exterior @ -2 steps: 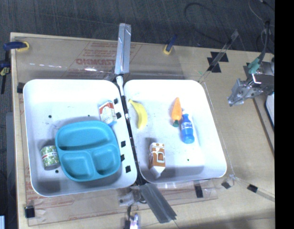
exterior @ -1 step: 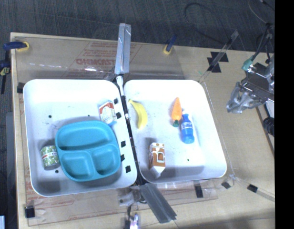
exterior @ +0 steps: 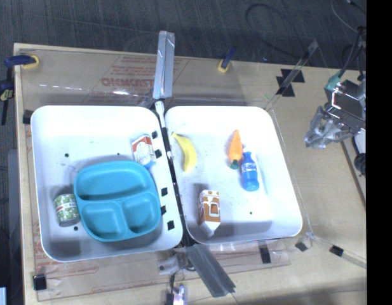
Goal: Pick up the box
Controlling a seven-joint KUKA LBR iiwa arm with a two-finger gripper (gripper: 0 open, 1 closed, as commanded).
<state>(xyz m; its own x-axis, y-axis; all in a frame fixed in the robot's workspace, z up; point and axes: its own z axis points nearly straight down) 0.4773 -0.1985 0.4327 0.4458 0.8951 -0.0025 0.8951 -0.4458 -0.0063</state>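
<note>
An orange and white carton box point(exterior: 209, 210) stands in the right bin point(exterior: 281, 170), near its front edge. A smaller red and white box point(exterior: 142, 149) lies in the left bin point(exterior: 46, 132), against the divider. My gripper point(exterior: 317, 136) hangs over the bare bench, outside the right bin's right wall and well away from both boxes. Nothing shows in its grasp.
The right bin also holds a banana point(exterior: 186, 151), a carrot point(exterior: 234, 146) and a blue bottle point(exterior: 249, 172). In the left bin a blue divided plate point(exterior: 117, 199) lies beside a small green can point(exterior: 66, 209).
</note>
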